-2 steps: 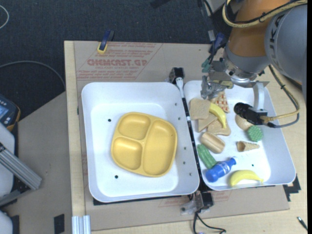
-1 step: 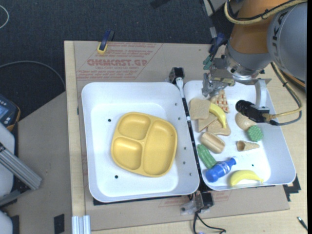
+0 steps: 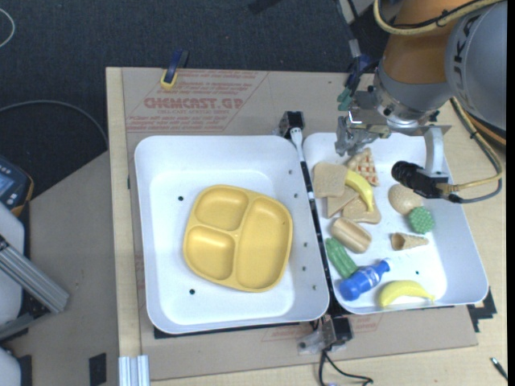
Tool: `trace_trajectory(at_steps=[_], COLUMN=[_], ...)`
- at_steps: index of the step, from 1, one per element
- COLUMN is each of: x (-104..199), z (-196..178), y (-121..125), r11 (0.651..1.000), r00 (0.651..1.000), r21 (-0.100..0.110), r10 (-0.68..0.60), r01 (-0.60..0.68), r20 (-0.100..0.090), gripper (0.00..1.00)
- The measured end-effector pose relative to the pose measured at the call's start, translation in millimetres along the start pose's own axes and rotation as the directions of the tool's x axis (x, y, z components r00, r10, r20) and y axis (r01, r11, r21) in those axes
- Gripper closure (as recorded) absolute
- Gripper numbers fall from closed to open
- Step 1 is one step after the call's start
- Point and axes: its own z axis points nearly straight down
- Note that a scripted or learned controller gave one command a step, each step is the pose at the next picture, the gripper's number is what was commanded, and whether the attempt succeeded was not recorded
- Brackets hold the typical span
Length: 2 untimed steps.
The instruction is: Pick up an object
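A robot arm hangs over the far end of the right bin (image 3: 471, 252), which is crowded with toy food; nothing is picked up yet.

The claw (image 3: 352, 139) sits low at the bin's back edge, just beside a waffle piece (image 3: 366, 166) and a small banana (image 3: 360, 188); I cannot tell how wide it is, and nothing shows in its grip. This looks like the approach. Next it must settle on one item and close. The left bin (image 3: 153, 215) holds a yellow divided plate (image 3: 238, 237).
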Motion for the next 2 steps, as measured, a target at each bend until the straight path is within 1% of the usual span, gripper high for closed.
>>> trace_trajectory(at_steps=[1,2], x=[18.6,52.9], z=[4.7,-112.0], y=[-108.6,-131.7], r11=[1.0,1.0], r00=[1.0,1.0], r21=[0.016,-0.005], r10=[0.002,-0.003], r01=[-0.002,0.003], r20=[-0.002,-0.003], gripper=[1.0,1.0])
